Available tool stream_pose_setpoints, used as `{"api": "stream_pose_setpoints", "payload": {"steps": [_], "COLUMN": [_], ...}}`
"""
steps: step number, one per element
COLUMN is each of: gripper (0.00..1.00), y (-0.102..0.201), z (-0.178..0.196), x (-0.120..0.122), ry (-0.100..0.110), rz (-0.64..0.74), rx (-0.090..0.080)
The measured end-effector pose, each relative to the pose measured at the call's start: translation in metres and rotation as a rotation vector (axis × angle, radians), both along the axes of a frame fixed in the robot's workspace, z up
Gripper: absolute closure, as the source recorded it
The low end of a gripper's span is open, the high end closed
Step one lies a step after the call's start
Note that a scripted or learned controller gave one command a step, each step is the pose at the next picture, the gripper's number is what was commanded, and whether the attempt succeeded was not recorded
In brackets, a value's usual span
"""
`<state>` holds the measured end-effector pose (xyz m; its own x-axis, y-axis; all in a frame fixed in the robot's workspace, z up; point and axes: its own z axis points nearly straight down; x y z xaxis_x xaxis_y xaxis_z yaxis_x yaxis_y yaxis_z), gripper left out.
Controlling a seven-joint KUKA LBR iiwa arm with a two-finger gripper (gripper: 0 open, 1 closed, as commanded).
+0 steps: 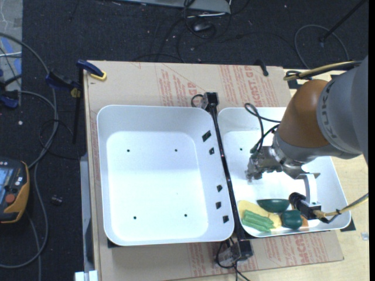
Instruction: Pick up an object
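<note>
My gripper (255,170) hangs over the middle of the right bin (234,134), pointing down toward its floor, with the grey and orange arm (310,122) reaching in from the right. Several small objects lie in a cluster at the bin's near edge: a yellow piece (248,207), a light green ridged object (256,220), a dark green rounded object (273,204) and a teal object (291,219) with an orange bit beside it. The gripper is above and behind this cluster, apart from it. I see nothing between its tips.
The left bin (117,157) sits beside the right one, with a black divider rail (220,163) between them. Both rest on a cardboard sheet (176,81). Cables and a blue clamp (88,69) lie off the bench at the left.
</note>
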<state>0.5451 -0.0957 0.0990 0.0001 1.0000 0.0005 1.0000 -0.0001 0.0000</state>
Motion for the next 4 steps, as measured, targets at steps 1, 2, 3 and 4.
{"api": "stream_pose_setpoints", "payload": {"steps": [1,2,3,4], "gripper": [1.00,1.00,1.00,1.00], "y": [-0.008,-0.015,-0.018,0.028], "z": [0.046,0.094,0.147,0.136], "x": [-0.002,0.005,0.016,0.014], "ry": [-0.004,-0.004,-0.005,0.001], "rz": [0.000,0.000,0.000,0.004], "rx": [-0.001,-0.001,-0.001,0.000]}}
